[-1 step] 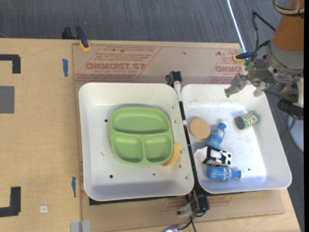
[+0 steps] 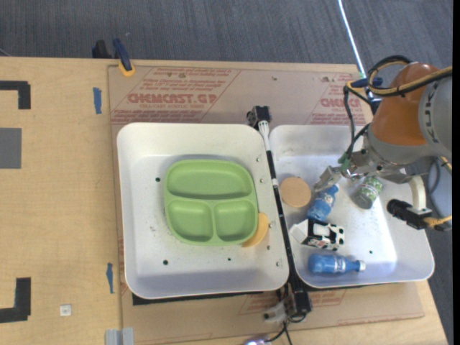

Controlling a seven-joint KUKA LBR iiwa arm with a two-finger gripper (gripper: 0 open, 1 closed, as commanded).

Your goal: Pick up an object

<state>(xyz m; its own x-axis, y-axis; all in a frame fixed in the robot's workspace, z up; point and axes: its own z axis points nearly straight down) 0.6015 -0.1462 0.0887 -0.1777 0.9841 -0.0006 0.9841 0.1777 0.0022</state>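
Though whether the gripper (image 2: 350, 165) is spread cannot be told, it hangs right of centre frame above a small blue bottle (image 2: 323, 201): probably light, slippery plastic, best pinched across its body.

right bin: clear bottle (image 2: 368, 190) tilted | blue bottle (image 2: 323, 202) tilted | second blue bottle (image 2: 333, 265) lying flat

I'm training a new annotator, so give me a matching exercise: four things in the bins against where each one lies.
Things:
1. green divided plate
2. tan wooden disc
3. black-and-white cow toy
4. blue bottle lying flat

Places:
A. right bin, nearest the front rim
B. middle of the left bin
C. right bin, next to the divider
D. right bin, between the disc and the flat bottle

Pairs: 1-B, 2-C, 3-D, 4-A
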